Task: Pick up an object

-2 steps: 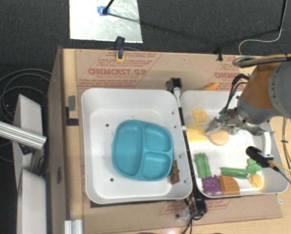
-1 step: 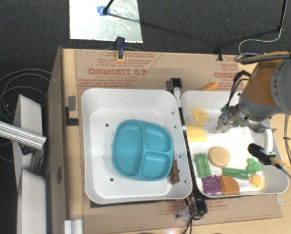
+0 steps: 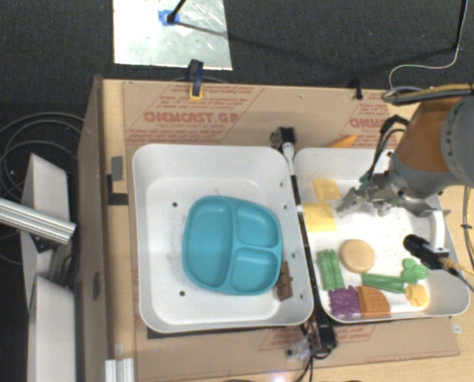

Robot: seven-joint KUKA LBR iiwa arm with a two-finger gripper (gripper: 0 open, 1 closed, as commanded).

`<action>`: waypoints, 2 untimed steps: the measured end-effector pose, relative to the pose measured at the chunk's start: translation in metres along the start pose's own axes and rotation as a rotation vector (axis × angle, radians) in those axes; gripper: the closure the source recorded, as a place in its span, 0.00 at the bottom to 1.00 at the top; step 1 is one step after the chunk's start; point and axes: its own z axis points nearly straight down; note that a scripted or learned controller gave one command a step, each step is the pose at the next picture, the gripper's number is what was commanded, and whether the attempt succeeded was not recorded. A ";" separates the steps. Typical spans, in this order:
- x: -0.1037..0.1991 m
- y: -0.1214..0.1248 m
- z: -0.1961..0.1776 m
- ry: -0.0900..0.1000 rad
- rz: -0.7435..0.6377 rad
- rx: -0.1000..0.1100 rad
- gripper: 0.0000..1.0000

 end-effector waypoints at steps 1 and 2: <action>0.055 -0.068 0.012 0.004 0.003 0.010 0.00; 0.040 -0.081 0.011 0.001 0.004 0.005 0.00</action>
